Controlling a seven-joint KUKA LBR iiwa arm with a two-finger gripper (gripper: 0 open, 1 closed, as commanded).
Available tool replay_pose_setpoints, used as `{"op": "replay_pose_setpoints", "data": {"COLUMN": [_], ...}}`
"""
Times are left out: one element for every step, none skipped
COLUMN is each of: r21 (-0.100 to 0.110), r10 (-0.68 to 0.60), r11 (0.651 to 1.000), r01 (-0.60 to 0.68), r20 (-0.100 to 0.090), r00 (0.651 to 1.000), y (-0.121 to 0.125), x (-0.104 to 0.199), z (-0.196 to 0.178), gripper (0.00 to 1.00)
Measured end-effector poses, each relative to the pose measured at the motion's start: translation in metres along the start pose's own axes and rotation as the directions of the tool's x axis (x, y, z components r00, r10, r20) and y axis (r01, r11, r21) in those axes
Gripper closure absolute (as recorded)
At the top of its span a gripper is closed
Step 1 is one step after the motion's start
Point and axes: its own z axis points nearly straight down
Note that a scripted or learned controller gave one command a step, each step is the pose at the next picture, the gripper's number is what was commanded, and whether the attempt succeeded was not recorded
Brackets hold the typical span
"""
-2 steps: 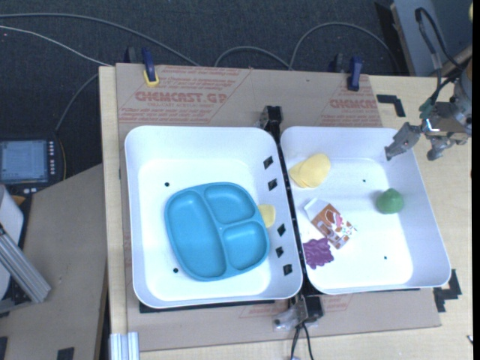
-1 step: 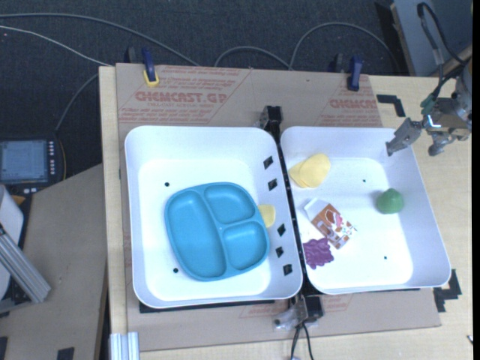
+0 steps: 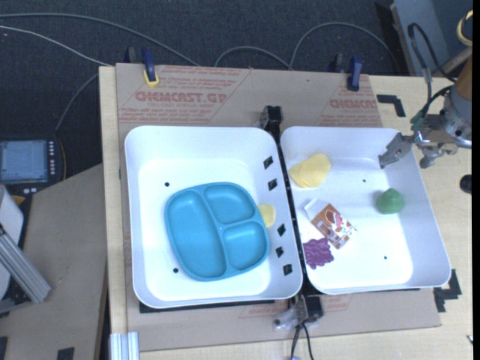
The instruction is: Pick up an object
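Nearest the camera, at the front edge of the bench, a dark cable connector (image 3: 300,317) sits below the seam where the 2 shallow white bins meet.

Left white bin (image 3: 150,156): holds 1 blue plastic divided tray with 3 compartments (image 3: 216,229), lying flat, slightly turned. Just beside the tray's right edge, a small pale yellow piece (image 3: 267,214) rests against the bin's right wall.

Right white bin (image 3: 420,231): 4 loose objects.
- Pale yellow rounded soft lump (image 3: 310,169), upper left of the bin, near the divider.
- Small flat packet with orange and white print (image 3: 331,224), centre-left, lying tilted.
- Purple grape-like cluster (image 3: 318,253), just below the packet, touching or nearly touching it; cannot tell which.
- Round green ball-like object (image 3: 390,201), right of centre, well apart from the other 3.

Grey two-finger gripper (image 3: 405,150) hangs over the upper right corner of the right bin, reaching in from the right. 1 dark finger (image 3: 392,153) points down-left over the bin rim. Nothing is seen between the fingers; how far they are spread cannot be told at this angle. Green object lies below the gripper in the view, apart from it.

Behind the bins, 2 blue clamps (image 3: 150,69) pin a brown printed board (image 3: 195,92) to the bench.
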Motion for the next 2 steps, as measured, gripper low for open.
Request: {"op": "replay_pose_setpoints", "data": {"r21": [-0.001,0.000], "r10": [-0.003,-0.001], "r11": [1.000,1.000], "r01": [0.003,0.001], "r20": [0.000,0.000], "r00": [1.000,1.000], "y": [0.007,0.005], "x": [0.002,-0.001], "z": [0.045,0.089], "gripper": [0.00,0.00]}}
